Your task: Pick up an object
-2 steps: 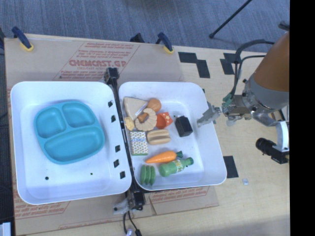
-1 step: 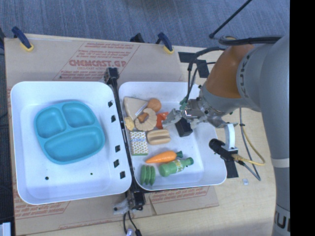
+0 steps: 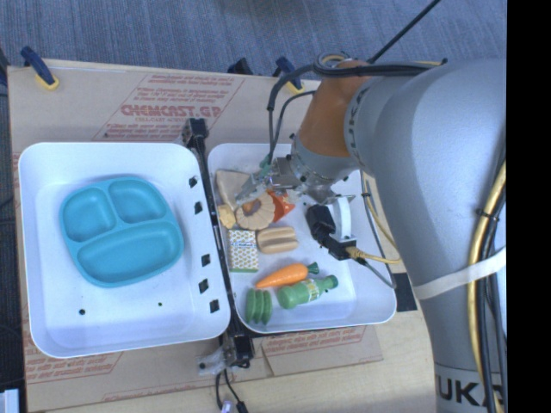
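The right bin (image 3: 375, 298) holds several toy foods. An orange carrot (image 3: 281, 275) lies near its middle, with a green bottle (image 3: 306, 292) and a green pickle (image 3: 258, 306) in front of it. A tan bun (image 3: 275, 239) and a small printed box (image 3: 243, 250) lie further back. My gripper (image 3: 262, 188) is low over the bin's back left part. It hangs just above a round tan cookie (image 3: 251, 214) and a red piece (image 3: 281, 206), beside a pale wedge (image 3: 228, 183). Nothing is visibly lifted.
The left bin (image 3: 52, 317) carries a blue divided plate (image 3: 120, 228). A black divider (image 3: 209, 231) runs between the bins. The big grey arm (image 3: 430, 188) and its cables cover the right bin's right side. Brown cardboard (image 3: 164, 101) lies under both bins.
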Motion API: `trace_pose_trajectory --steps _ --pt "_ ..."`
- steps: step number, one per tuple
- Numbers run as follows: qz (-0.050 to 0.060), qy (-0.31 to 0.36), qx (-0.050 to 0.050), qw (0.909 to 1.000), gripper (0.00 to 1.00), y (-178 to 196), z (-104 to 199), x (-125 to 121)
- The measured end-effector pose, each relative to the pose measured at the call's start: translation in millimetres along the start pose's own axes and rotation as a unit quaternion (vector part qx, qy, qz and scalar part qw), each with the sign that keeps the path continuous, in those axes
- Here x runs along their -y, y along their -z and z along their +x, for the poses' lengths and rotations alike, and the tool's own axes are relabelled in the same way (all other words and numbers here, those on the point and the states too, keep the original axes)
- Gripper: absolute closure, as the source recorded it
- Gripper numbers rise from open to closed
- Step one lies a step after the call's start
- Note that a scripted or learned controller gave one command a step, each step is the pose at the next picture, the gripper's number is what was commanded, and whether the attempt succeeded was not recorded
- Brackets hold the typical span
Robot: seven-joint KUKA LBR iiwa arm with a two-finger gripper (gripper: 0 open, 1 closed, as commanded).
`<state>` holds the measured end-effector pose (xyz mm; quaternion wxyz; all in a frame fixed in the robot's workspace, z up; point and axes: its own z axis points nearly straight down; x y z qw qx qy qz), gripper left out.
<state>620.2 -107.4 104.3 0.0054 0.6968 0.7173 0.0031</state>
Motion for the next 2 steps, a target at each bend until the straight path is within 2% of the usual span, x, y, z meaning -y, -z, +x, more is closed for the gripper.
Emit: trace_pose_trajectory --steps 1,2 --pt "0.000 0.001 0.002 1.0000 1.00 11 -2 -1" --pt "0.008 -0.094 -0.001 0.9955 1.00 113 48 49"
